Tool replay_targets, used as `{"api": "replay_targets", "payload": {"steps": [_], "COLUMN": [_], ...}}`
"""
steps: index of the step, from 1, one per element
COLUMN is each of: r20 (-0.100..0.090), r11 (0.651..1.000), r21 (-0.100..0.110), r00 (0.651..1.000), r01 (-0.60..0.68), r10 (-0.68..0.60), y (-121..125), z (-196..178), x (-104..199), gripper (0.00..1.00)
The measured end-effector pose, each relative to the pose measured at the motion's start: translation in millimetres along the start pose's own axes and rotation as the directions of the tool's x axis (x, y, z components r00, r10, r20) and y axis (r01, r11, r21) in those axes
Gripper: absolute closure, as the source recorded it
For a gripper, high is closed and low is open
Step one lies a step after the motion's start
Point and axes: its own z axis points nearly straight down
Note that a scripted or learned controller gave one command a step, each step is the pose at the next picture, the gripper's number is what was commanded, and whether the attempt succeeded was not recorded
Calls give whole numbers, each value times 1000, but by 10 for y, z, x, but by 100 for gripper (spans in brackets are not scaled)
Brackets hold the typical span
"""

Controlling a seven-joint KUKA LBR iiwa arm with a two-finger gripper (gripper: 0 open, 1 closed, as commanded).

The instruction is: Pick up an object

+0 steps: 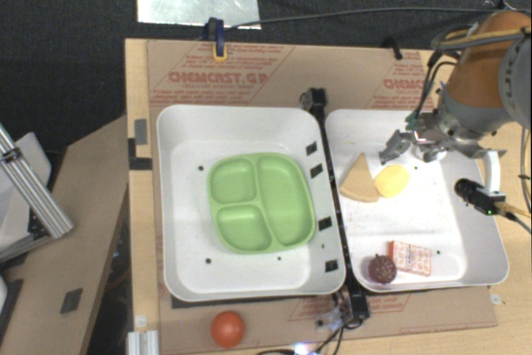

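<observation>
Gripper [413, 144] over right bin [482, 262], upper middle; can't tell finger state from this angle, nothing visibly held. Nearest target: yellow round piece [391, 180], just below-left of gripper, near but apart. Tan wedge [358, 179] touches its left side, long axis running upper-right to lower-left. Dark round item [381, 268] and red-white packet [411, 258] well apart at bin's near edge. Green divided tray [260, 202] in left bin [179, 262]. My read: short drop down-left needed; wedge contact may crowd one finger.

Green tray [261, 202], yellow lemon [392, 180], tan wedge [359, 179], white bins [241, 129].
</observation>
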Motion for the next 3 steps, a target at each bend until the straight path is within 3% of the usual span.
{"api": "replay_targets", "payload": {"steps": [1, 2, 3], "r20": [-1, 1, 4], "r11": [1000, 1000, 1000], "r21": [1, -8, -17], "r00": [1000, 1000, 1000], "r01": [-1, -4, -2], "r10": [1, 4, 2], "y": [-49, -18, 0], "z": [537, 654, 547], "x": [96, 87, 86], "gripper": [0, 0, 100]}}
